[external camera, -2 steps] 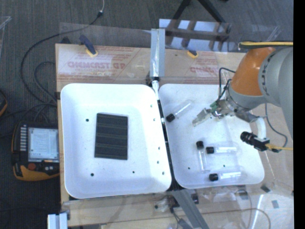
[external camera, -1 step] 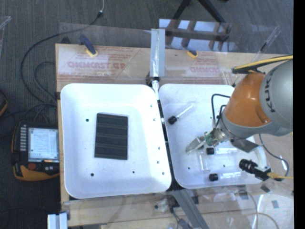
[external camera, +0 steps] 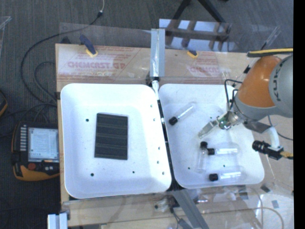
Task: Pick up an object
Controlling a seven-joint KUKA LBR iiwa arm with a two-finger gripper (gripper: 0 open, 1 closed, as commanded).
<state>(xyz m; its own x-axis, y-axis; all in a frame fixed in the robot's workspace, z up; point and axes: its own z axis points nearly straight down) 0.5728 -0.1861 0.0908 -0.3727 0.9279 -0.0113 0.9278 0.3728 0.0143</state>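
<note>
The two-finger metal gripper [external camera: 208, 128] is seen above the right white bin [external camera: 248, 173], among clear black-capped plastic vials [external camera: 181, 113]; its grip state cannot be told.

2 white bins [external camera: 76, 104] (black ribbed pad [external camera: 112, 136]).

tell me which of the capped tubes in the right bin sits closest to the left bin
The tilted tube at the upper left of the right bin, its black cap near the divider; the others lie lower and further right.

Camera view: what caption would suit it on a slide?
Arm's tool hovers over capped vials in right bin; dark slab in left bin.
</note>
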